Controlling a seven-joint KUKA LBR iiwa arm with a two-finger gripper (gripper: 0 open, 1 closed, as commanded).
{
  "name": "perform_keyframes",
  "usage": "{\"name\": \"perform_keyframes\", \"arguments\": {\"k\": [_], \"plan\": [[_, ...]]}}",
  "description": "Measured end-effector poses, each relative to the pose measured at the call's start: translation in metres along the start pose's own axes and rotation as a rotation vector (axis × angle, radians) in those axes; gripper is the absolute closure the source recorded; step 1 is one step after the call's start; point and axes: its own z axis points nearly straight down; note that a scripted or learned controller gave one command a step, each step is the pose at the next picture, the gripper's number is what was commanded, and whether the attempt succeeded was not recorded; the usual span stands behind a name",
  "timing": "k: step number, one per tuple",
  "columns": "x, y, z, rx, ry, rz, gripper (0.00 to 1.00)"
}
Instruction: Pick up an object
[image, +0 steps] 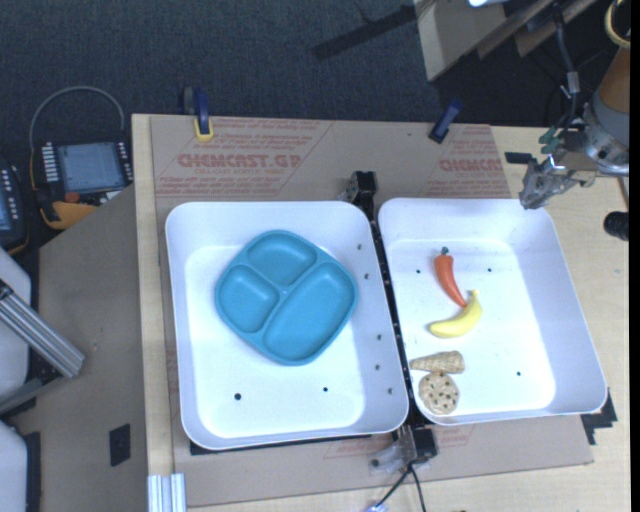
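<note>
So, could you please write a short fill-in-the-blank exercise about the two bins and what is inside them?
1. The blue plate lies in the ____ bin.
2. The banana lies just below the red ____.
3. The cookie touches the ____, which lies just above it.
4. The tool hovers at the right bin's top right ____.

Missing words: left; pepper; cone; corner.
</note>
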Motion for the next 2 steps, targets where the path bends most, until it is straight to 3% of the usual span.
{"name": "perform_keyframes", "arguments": {"k": [1,2], "plan": [[-0.001,0.002,-0.051,0.001,0.0,0.0,1.0],[0.051,0.003,-0.031,0.013,0.005,-0.004,1.0]]}}
